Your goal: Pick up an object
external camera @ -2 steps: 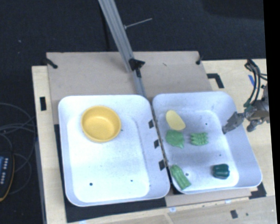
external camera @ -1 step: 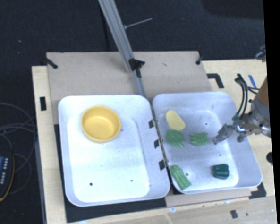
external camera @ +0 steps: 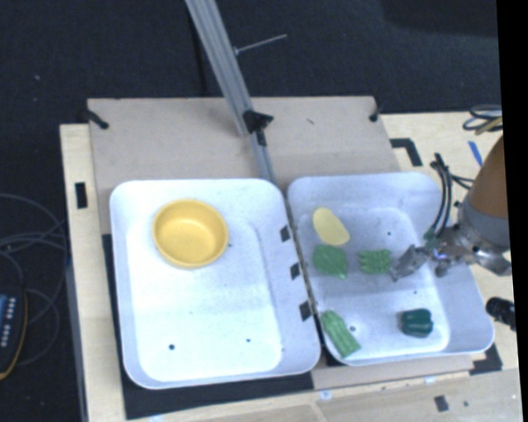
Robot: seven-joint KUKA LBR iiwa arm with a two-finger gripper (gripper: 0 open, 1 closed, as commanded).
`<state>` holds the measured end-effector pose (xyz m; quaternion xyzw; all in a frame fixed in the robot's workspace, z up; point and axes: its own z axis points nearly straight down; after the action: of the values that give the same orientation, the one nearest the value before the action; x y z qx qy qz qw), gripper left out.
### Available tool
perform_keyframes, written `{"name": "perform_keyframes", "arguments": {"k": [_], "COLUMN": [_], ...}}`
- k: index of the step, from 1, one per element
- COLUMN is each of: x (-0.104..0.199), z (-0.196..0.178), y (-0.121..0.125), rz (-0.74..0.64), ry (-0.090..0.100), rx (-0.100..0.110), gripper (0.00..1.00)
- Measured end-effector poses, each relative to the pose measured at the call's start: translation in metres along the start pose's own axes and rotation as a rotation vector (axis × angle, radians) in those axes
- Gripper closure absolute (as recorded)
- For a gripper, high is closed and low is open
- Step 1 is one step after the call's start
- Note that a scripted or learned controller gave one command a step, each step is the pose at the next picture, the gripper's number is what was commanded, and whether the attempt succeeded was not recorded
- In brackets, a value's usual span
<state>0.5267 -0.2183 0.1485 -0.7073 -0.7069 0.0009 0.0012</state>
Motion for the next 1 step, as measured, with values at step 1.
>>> {"name": "perform_keyframes", "arguments": {"k": [1], "x": [-0.0006], "z": [-0.0125], "y": [0.0011], "rz": [0.0], "ry": [-0.001], "rx": [-0.005], "gripper": [1.0]}}
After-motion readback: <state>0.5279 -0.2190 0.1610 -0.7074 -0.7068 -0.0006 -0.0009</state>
